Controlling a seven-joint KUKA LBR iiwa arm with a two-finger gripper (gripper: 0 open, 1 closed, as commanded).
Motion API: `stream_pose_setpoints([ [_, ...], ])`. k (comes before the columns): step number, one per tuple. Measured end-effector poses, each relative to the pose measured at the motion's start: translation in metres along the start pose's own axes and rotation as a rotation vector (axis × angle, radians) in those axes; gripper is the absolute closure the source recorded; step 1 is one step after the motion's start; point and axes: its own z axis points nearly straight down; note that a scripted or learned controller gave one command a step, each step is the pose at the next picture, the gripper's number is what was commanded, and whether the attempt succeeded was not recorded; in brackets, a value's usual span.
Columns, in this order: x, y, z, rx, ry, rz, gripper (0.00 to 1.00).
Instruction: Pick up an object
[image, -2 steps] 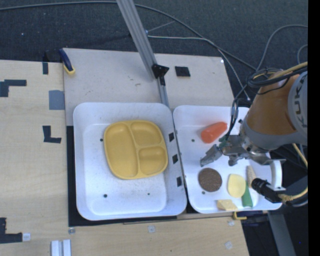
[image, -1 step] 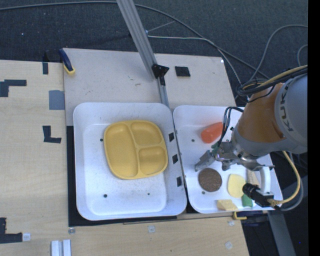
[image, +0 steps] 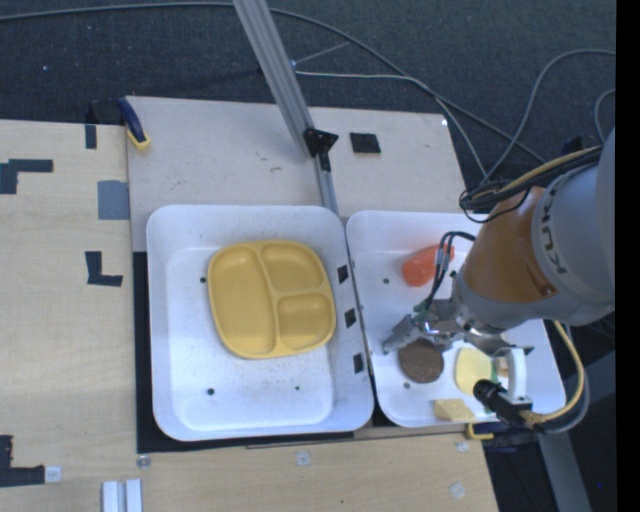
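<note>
- Bench (image: 60, 330): pale wood surface, marked with dark tape patches at the left; a blue and yellow clamp (image: 133, 123) is seen at its upper left, dark floor with loose cables (image: 420, 85) behind.
- Left bin (image: 180, 400): shallow, white, speckled; a yellow divided tray (image: 270, 297) with three compartments is laid flat near its centre.
- Metal pole (image: 285, 85): slanted from the top edge down to the seam between the bins.
- Right bin (image: 375, 250): shallow, white, set touching the left bin.
- Gripper (image: 405, 337): positioned low over the right bin's left half; whether its fingers are apart or together cannot be told, and nothing is seen between them.
- Brown round object (image: 421, 363): lying flat just below and right of the gripper.
- Orange object (image: 422, 266): resting in the bin's upper part, partly covered by the arm.
- Pale yellow round object (image: 472, 370) and small yellow block (image: 453, 409): placed near the bin's lower right corner.
- Arm (image: 540, 250): grey with orange band, entering from the right.
</note>
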Motion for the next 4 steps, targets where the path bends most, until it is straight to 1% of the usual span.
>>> stream_pose_setpoints([
  [1,0.001,0.0,-0.012,0.0,0.001,-0.001,1.0],
  [2,0.002,0.009,-0.058,-0.008,-0.001,-0.002,1.0],
  [3,0.002,0.009,-0.1,-0.007,-0.001,-0.001,1.0],
  [4,0.043,0.028,-0.1,-0.004,0.001,-0.006,1.0],
])
